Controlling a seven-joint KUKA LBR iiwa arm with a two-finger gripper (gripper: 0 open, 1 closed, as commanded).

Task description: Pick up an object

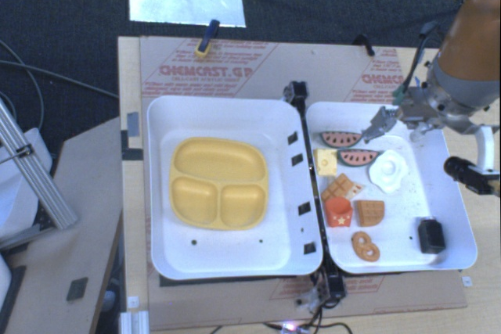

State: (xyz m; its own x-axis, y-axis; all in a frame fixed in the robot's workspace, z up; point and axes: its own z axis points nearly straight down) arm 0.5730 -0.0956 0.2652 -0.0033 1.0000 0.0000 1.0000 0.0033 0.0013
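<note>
Camera view: watermelon slice [340, 139] lengthwise left-right

Both white bins [227, 109] look like smooth, glossy plastic — the yellow divided tray [219, 182] inside the left one matt plastic.

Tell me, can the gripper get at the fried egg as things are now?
Probably yes. The gripper hangs over the right bin, just up and left of the fried egg. The egg lies flat with nothing on it; only a watermelon slice is close beside it.
</note>
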